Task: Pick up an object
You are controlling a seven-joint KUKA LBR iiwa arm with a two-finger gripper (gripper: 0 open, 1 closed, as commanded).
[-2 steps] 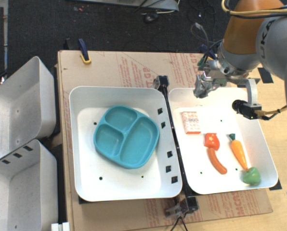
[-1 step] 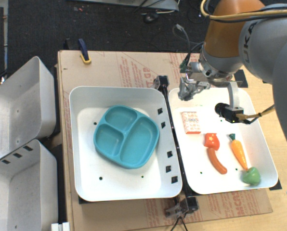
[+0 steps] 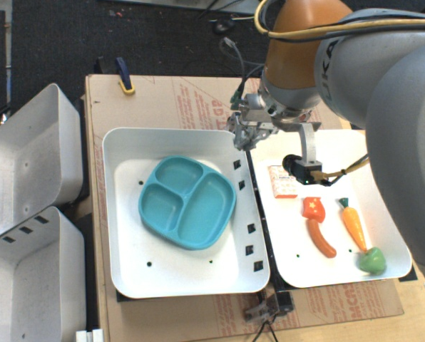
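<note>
Left bin (image 3: 120, 191): I see one thing in it, a teal divided plate (image 3: 187, 201), lying flat in the middle, nearer the bin's right wall.
Plate handling: I judge it stiff, light and smooth; flat as it lies, only its raised rim offers a hold, and that could slip.
Gripper (image 3: 247, 138): it hangs over the ridge between the two bins, at their far edge; I cannot tell from here how it stands, and I see nothing in it.
Right bin (image 3: 391, 258): a small white card (image 3: 282, 182) with red print lies near its left wall, beside a dark fitting.
Red pieces: a small red toy vegetable (image 3: 313, 207) and a red sausage-like piece (image 3: 321, 239) touch end to end at the bin's middle.
Carrot (image 3: 354, 225): orange, lying toward the near right corner, a green round piece (image 3: 372, 261) at its near end.
Best pick, as I judge: the carrot or the sausage piece, light and firm, taken across the narrow middle.
</note>
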